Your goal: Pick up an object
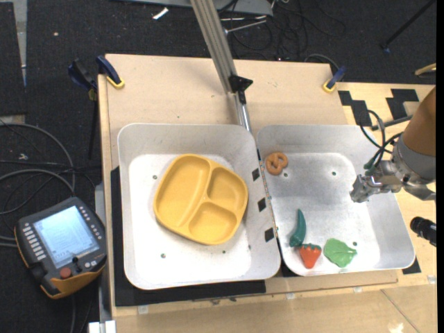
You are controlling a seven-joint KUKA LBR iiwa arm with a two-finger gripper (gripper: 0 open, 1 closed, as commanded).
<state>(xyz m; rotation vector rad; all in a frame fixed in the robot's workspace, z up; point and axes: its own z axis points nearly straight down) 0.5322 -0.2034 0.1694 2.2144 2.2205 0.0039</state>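
Observation:
The right bin (374, 238) holds a small brown pretzel (276, 162) near its back left, a dark green pepper (299, 228) at the front, a red strawberry (310, 255) just below it, and a light green leafy piece (339, 252) to their right. My gripper (362, 188) hangs over the right side of this bin, well right of the pepper and above the leafy piece, with nothing visibly held. The left bin (139, 255) carries a yellow divided plate (201, 198) with three compartments.
A grey metal pole (216, 37) slants from the top down to the wall between the bins. A teach pendant (61, 245) lies off the bench at the left. Clamps (109, 71) grip the bench's back corners.

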